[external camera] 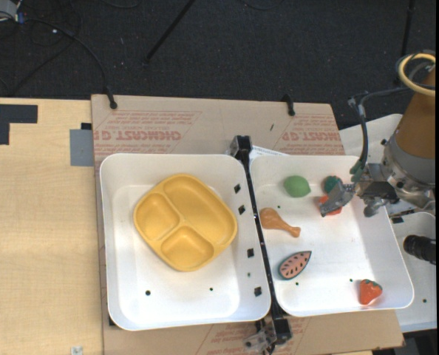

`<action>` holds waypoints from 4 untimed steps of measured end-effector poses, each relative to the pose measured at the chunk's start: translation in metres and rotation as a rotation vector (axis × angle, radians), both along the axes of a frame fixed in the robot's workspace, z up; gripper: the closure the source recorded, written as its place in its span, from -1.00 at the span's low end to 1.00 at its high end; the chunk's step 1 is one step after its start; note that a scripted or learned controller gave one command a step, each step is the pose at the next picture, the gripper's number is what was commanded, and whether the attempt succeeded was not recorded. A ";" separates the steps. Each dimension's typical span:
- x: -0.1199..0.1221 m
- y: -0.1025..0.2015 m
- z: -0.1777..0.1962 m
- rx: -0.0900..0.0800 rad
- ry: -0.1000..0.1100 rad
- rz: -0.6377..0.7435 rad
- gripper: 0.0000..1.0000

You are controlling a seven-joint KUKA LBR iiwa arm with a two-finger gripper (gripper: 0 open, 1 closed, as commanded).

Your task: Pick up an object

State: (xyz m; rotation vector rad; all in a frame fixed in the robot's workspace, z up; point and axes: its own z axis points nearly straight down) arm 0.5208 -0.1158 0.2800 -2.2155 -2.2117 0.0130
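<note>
Grey KUKA arm [415, 165] with broad orange band, yellow-rimmed joint above; black cable looping beside wrist; grey metal two-finger gripper [350, 202] on dark mounting hardware.

The grey KUKA arm reaches in from the right, its orange band showing at the frame's upper right edge above a broad grey wrist. The two-finger gripper [350, 200] hangs low at the wrist's left side, its two dark fingers [333, 201] spread apart and angled downward, nothing seen between them
</note>
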 end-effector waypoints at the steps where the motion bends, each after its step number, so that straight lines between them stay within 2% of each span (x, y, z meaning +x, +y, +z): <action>1: 0.002 0.000 0.006 -0.001 -0.010 0.002 -1.00; 3: 0.005 0.007 -0.085 0.000 -0.005 0.001 -1.00; 4: 0.000 -0.002 -0.140 0.000 -0.004 0.000 -1.00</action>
